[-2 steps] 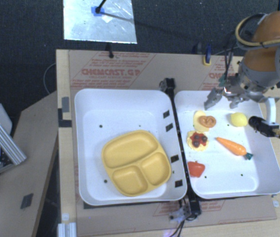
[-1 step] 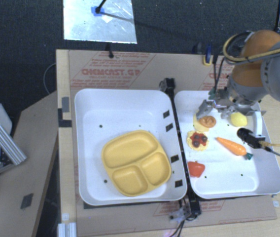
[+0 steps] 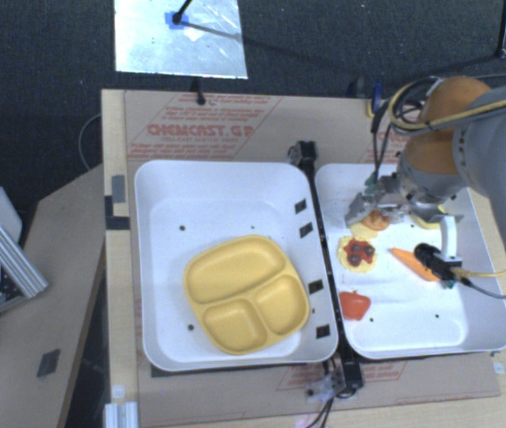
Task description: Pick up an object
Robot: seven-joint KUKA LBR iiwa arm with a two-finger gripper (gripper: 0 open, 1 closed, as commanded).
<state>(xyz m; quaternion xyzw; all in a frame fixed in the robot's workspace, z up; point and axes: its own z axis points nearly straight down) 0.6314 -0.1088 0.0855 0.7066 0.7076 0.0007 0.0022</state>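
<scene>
Left bin (image 3: 159, 239): carries a yellow tray (image 3: 246, 292) with three compartments, lying toward the near side; nothing on the tray that I can make out.
Divider (image 3: 320, 248): a dark strip runs between the two bins, which sit side by side on the table (image 3: 66, 239).
Right bin (image 3: 476, 319): holds the small items. A red piece (image 3: 355, 304) lies near the front-left corner; a yellow disc (image 3: 358, 252) with dark red spots sits just behind it; an orange carrot (image 3: 406, 259) lies to the disc's right; a small orange-and-white item (image 3: 376, 222) sits just behind the disc, under the hand.
Hand (image 3: 374, 210): low in the rear-left part of the right bin, right over the small orange-and-white item; I cannot tell whether it is spread or pressed together, nor whether it has anything.
Arm (image 3: 493, 150): comes in from the right, bent down over the bin.
Step in hand: probably the reach or grasp on that small item; no lift is evident.
Next move: likely needs a firm close on the item, then a straight rise clear of the disc and the bin wall.
</scene>
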